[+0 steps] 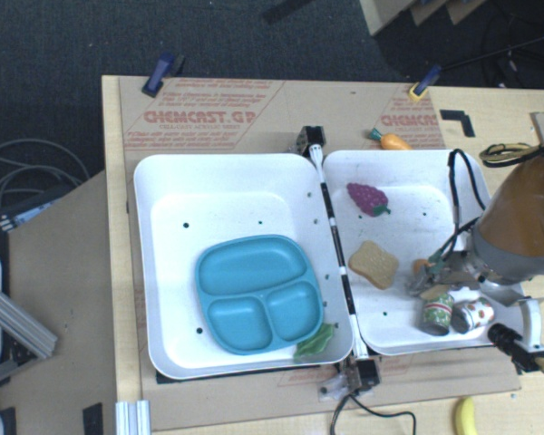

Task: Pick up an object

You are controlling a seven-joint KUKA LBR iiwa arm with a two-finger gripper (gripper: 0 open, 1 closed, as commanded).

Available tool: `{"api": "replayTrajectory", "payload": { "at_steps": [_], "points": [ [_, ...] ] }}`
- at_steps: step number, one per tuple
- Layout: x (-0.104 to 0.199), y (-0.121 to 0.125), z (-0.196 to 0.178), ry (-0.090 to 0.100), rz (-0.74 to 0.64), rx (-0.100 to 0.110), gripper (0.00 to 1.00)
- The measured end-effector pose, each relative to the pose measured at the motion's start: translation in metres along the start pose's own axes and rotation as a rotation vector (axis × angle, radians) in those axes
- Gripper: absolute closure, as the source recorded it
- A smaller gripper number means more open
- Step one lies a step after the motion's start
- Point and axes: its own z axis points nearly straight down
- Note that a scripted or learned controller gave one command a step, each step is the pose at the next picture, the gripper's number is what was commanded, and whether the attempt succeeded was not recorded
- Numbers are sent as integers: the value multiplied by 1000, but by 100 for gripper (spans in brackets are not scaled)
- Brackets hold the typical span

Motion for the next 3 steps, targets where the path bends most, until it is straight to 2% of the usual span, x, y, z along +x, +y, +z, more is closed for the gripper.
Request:
{"api": "replayTrajectory", "payload": {
  "at_steps": [1,2,3],
  "points": [
    [0,1,-96,0,-2,0,100],
    [62,12,-71,2,-3,3,100],
    [85,0,-132,0,-2,0,100]
  ]
}}
